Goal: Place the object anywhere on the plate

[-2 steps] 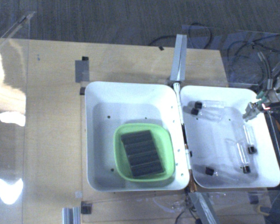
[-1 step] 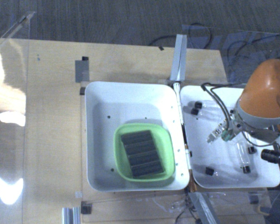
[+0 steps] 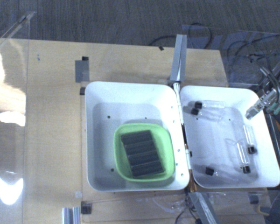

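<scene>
Plate [image 3: 165, 139] green, left bin [image 3: 98, 125] | clear tubes [image 3: 248, 143] right bin [image 3: 266, 167]

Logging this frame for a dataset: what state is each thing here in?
Green plate: upright in the left bin, a dark ridged block lying flat in it.
Clear tubes with black caps: lying scattered in the right bin.
Pincer: at the right bin's far right rim, grip unclear.

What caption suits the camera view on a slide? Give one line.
Green plate carrying a dark ridged block in the left bin; clear vials scattered in the right bin.
</scene>
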Tool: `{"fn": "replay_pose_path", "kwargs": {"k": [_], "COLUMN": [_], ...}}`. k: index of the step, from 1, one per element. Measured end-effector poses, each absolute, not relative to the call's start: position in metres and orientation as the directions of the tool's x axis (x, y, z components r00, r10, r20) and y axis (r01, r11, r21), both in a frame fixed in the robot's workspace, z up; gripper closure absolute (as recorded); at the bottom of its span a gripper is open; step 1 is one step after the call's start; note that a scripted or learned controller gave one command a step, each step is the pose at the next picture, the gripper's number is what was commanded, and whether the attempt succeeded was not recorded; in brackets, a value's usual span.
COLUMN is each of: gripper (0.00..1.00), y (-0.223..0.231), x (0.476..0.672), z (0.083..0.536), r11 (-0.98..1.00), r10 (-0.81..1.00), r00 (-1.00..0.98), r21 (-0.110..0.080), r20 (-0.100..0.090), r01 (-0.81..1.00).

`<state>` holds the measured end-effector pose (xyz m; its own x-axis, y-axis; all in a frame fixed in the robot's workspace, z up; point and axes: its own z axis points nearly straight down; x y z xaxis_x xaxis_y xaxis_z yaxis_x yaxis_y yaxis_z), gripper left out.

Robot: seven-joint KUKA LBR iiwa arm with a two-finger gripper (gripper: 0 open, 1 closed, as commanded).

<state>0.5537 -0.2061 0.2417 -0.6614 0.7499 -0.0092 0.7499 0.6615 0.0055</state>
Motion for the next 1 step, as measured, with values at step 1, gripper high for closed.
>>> {"fn": "replay_pose_path", "kwargs": {"k": [1], "gripper": [1.00], "y": [-0.1636], "x": [0.5302], "z": [0.2000], "r11": [0.866], "r10": [0.500], "r00": [-0.866], "r21": [0.003], "r20": [-0.008], "r01": [0.500]}}
